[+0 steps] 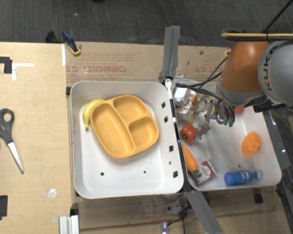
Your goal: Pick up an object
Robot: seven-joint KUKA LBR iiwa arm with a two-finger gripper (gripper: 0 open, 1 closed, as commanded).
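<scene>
My gripper (211, 124) hangs low over the left half of the right bin (267, 180), under the orange-banded wrist (244, 69). It looks open, with nothing between its fingers. One finger (203, 129) points down-left and ends just right of a small red tomato (188, 133). A carrot (189, 159) lies below the tomato along the bin's left wall. An orange fruit (251, 143) sits to the right, apart from the gripper.
A blue bottle (241, 177) and a red-and-green packet (204, 172) lie at the right bin's front. A shiny packet (184, 100) sits at its back left corner. The left bin (122, 179) holds a yellow divided plate (123, 126) over a banana (90, 110). Scissors (7, 135) lie on the bench.
</scene>
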